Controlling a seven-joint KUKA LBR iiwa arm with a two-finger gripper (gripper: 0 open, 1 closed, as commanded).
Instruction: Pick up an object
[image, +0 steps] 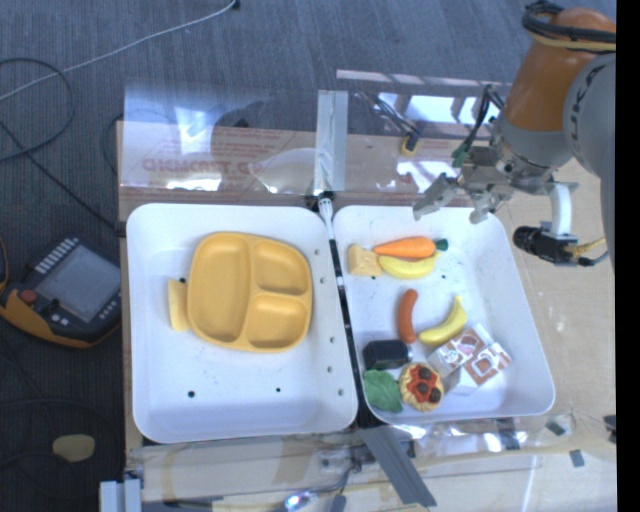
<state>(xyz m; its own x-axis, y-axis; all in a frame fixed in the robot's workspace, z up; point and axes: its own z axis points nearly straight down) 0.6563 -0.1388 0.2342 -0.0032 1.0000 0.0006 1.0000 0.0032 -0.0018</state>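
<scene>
The right bin (520, 300) holds toy food: an orange carrot (404, 247), a yellow banana (408, 267) just below it, a cheese wedge (361, 260), a red sausage (406, 314), a second banana (446, 323), a black block (385, 353), a green leaf (382, 388), a small pizza (421, 386) and a printed packet (470, 357). My gripper (458, 200) hangs above the bin's far edge, up and right of the carrot. Its two fingers are spread apart, open, with nothing between them.
The left bin (160, 400) carries a yellow divided tray (248, 290) with a small yellow piece (177, 305) at its left side. A handheld controller (60, 290) lies on the floor to the left. Clear plastic walls (330, 140) stand behind the bins.
</scene>
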